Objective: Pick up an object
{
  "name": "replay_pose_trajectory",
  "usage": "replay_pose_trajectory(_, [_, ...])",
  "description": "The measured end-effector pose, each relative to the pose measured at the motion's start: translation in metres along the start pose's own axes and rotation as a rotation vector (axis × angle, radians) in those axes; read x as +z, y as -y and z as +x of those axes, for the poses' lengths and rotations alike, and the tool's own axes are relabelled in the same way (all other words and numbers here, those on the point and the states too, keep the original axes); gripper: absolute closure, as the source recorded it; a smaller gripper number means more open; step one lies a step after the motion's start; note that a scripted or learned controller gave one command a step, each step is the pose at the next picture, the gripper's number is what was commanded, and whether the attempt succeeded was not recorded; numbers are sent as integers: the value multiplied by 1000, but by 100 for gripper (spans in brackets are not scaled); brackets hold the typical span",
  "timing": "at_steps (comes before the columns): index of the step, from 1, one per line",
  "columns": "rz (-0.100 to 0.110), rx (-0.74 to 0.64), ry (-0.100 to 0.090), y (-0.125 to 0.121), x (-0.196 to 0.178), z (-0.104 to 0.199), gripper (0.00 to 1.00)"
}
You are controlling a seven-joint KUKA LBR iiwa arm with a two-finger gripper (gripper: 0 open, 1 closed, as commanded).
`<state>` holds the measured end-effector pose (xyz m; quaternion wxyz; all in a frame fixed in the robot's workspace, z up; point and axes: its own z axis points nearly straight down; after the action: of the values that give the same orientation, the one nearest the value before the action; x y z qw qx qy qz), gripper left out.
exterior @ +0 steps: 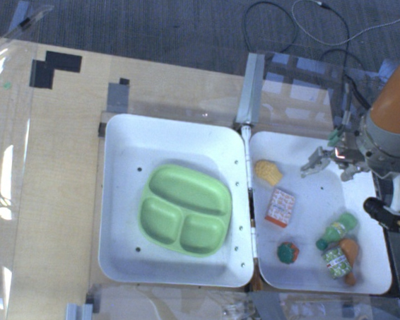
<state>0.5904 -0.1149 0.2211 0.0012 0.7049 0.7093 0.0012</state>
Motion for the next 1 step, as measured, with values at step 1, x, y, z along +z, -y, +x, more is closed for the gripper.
replay_pose_trajectory(1, [-17, -252, 4, 30, 119, 20, 0])
